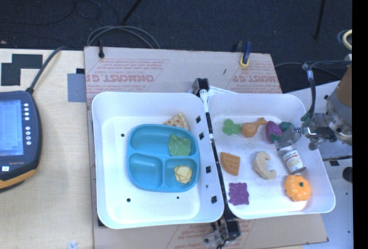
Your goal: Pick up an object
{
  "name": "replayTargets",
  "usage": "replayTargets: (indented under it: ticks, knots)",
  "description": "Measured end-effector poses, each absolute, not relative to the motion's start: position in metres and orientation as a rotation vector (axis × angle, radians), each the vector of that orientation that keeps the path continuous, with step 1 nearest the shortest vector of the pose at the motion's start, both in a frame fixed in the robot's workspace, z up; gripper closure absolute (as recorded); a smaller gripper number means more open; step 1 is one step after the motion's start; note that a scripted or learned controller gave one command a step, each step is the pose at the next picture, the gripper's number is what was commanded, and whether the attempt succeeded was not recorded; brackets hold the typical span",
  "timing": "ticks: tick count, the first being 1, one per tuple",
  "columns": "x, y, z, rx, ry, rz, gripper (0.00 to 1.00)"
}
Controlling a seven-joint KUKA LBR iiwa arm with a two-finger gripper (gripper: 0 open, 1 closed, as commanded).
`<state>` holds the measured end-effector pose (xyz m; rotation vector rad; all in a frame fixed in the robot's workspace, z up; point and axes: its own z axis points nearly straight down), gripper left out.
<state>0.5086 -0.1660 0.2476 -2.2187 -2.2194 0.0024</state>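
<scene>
From above, the arm comes in over the right rim of the right bin. Its gripper sits low at the far right part of that bin. Whether it is clenched or released cannot be told from this slant, and nothing can be seen held in it.

Just left of the gripper, touching it or nearly so, lies a dark purple toy. Left of that is an orange drumstick, then a green toy, the three making a row across the far side of the bin. Just nearer the camera than the gripper a small jar with a white label lies tilted. An orange pumpkin sits beyond the jar, close to the bin's near right corner. Left of the jar is a beige lump, and further left an orange wedge. A flat purple piece lies near the bin's front left.

Well away from the gripper, the left bin holds a blue tray. One compartment has a green leaf and another a yellow piece. A tan piece lies just behind the tray. Both bins rest on cardboard, and a handheld screen lies at the far left of the bench.
</scene>
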Motion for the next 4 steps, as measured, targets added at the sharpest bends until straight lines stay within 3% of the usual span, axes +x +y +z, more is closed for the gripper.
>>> replayTargets:
  ticks: [1,2,3,4]
  knots:
    - [0.508,-0.167,0.257,-2.217,-2.218,0.003,1.0]
    - [0.545,-0.04,0.27,-2.207,-2.233,-0.003,1.0]
    - [0.568,0.068,0.247,-2.206,-2.23,0.0,1.0]
    - [0.564,0.069,0.37,-2.223,-2.228,-0.013,1.0]
